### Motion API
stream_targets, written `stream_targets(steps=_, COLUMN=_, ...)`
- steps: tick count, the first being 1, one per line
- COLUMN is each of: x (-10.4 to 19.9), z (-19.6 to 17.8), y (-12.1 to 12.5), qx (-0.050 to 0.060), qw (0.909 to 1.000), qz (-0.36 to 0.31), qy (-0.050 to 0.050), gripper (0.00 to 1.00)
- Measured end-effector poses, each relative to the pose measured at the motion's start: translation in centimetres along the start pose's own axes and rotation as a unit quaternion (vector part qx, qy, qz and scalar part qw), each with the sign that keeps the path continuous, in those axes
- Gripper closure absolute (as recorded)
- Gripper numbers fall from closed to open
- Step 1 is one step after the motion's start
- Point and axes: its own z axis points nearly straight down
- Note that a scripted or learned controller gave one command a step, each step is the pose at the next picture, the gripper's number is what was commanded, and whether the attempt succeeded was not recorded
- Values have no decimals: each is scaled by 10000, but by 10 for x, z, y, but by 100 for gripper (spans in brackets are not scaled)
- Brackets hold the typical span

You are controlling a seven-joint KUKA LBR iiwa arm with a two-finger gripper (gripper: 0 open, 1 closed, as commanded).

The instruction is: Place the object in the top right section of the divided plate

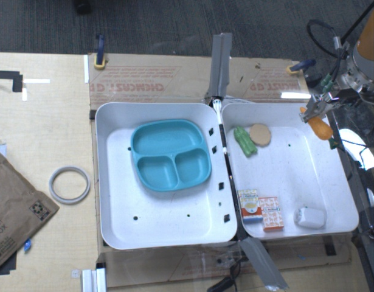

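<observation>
Starting at the left, the tape ring is lying on the tabletop, outside the work area. Next, the blue plate is sitting in the left bin; I am taking its upper right section as the target. To deliver well, I am planning a high, level carry across the divider between the bins, then a straight descent and a low release inside that section. At the far right, I am hovering over the right bin's back corner. The orange object is hanging just below my jaws. I cannot tell their opening, nor whether they are gripping it.
</observation>
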Motion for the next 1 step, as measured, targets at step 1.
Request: stream_targets(steps=1, x=16, z=104, y=-67, qx=4, qw=9988, qz=486, qy=14, gripper=100)
